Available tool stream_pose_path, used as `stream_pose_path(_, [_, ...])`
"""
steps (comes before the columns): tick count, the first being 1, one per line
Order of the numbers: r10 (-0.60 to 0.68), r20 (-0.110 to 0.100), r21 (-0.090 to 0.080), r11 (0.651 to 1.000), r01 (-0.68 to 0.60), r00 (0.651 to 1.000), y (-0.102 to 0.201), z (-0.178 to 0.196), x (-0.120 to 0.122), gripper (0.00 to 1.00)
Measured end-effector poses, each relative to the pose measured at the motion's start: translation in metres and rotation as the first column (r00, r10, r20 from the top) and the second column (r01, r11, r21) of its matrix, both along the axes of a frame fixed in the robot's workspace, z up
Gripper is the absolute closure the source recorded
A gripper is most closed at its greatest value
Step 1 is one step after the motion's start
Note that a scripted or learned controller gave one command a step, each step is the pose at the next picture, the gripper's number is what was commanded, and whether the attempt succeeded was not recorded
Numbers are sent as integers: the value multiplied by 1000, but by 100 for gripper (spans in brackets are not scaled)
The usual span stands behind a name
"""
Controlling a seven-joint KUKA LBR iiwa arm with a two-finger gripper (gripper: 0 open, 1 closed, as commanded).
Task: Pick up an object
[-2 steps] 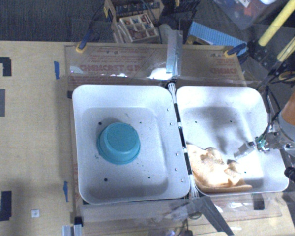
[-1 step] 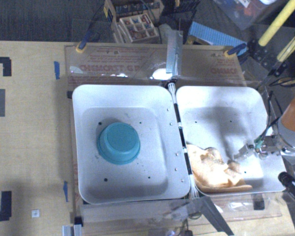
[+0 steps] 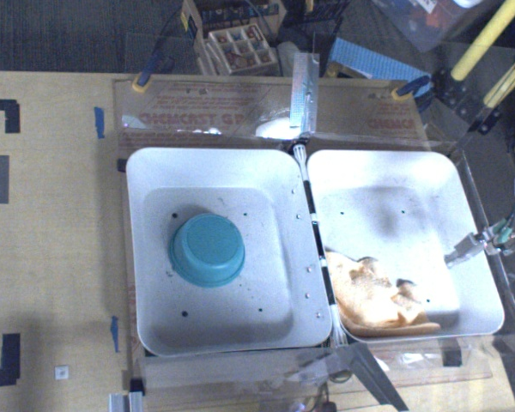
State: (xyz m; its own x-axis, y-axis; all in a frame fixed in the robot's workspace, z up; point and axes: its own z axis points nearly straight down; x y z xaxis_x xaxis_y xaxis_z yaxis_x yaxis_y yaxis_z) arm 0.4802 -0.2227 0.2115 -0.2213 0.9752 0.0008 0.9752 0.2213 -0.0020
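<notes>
Wooden bench; two white bins

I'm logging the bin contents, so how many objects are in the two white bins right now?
2. A teal bowl, upside down, sits in the left bin. A tan soft item lies in the right bin's near-left corner. Nothing looks hidden.

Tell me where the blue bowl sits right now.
In the camera view, the blue bowl sits upside down near the middle of the left bin, apart from its walls. The tan cloth-like object lies across the divider, in the right bin.
</notes>
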Motion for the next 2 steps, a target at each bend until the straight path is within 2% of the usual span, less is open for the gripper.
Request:
stream_pose_path(1, [92,9,-3,996,-92,996,120,-121,1,0])
stream_pose_path(2, [88,9,2,996,-88,996,121,-112,2,100])
